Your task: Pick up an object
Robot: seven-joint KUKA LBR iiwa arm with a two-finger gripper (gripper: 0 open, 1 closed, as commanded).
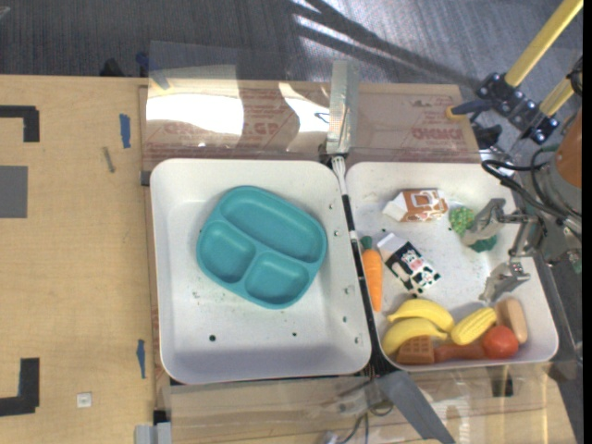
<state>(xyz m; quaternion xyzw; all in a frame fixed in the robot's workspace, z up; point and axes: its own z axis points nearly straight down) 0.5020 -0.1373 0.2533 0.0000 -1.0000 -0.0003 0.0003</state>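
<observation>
My gripper (497, 250) hangs over the right side of the right bin (546, 289), open, its two metal fingers (487, 218) spread apart with nothing between them. Just left of the upper finger lies a green broccoli piece (461, 218). A yellow corn cob (472, 324), a hot dog (512, 319) and a red tomato (500, 342) sit just below the lower finger. Further left are a white and orange carton (418, 205), a black and white carton (409, 265), an orange carrot (372, 278), bananas (416, 320) and a waffle (416, 350).
The left bin (176, 276) holds a teal divided plate (264, 245). A ridge (350, 239) separates the two bins. Clear plastic sheeting (240, 114) stands behind them. Cables and yellow bars (532, 54) crowd the upper right.
</observation>
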